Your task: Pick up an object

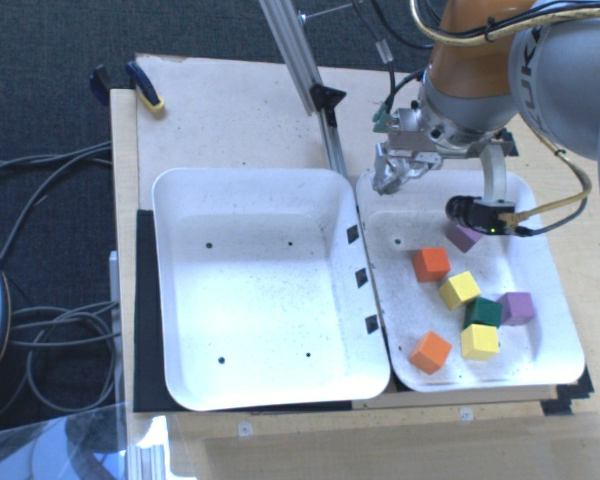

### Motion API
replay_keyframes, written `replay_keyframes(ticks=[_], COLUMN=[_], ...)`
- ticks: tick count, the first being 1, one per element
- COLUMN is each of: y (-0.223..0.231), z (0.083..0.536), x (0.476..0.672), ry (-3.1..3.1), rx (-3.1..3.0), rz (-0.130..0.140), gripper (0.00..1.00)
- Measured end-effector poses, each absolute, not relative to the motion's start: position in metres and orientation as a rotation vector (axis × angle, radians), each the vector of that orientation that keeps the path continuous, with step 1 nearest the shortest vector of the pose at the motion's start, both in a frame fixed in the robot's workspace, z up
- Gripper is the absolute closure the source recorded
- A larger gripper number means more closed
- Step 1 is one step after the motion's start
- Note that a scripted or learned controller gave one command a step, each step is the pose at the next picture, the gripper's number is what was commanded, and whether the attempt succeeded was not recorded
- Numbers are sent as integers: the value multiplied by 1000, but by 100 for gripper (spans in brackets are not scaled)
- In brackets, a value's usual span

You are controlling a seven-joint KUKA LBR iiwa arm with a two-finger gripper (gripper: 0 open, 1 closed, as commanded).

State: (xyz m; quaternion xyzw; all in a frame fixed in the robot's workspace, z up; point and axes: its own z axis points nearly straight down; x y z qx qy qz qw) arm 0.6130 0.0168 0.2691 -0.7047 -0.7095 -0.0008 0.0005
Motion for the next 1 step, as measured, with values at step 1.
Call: replay_keyframes(ticks=[1], y=[66], z=[247], x=[625], ry=[-2226], rx=[-2213], rz=[0], gripper=[100])
